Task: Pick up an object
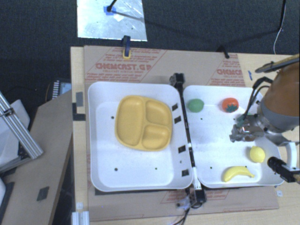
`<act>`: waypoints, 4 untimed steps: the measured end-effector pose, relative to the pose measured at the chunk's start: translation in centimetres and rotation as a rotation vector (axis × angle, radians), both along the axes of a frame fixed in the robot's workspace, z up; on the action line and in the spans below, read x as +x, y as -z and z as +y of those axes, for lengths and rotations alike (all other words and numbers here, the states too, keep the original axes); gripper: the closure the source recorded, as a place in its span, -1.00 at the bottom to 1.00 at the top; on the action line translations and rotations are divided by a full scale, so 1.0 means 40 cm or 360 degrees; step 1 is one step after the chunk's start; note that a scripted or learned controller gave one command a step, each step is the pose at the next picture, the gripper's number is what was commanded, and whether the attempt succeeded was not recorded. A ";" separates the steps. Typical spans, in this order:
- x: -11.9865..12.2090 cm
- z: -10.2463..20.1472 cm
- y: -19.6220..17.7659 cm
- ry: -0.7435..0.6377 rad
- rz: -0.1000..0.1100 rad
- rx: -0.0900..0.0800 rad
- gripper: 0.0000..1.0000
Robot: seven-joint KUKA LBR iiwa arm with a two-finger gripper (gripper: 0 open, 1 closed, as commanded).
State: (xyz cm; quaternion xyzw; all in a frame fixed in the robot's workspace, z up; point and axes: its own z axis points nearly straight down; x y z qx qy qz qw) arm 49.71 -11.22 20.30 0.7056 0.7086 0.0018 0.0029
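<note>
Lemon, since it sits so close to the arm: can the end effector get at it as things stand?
Probably yes. The lemon lies loose on the right bin's floor just below the end effector, apart from the banana, with nothing over it.

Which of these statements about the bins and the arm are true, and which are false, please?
1. The yellow divided tray lies in the left bin. True.
2. The banana lies in the left bin. False: it lies in the right bin, near its front edge.
3. The green ball and the orange fruit lie near the back of the right bin. True.
4. The gripper holds the lemon. False: the lemon lies on the bin floor beside it.
5. The arm reaches over the left bin. False: it is over the right bin.
</note>
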 end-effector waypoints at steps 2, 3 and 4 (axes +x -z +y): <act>0.039 0.120 -0.073 -0.0009 0.0005 0.0004 1.00; 0.052 0.256 -0.095 -0.0011 0.0007 0.0005 1.00; 0.046 0.415 -0.086 -0.0011 0.0008 0.0006 1.00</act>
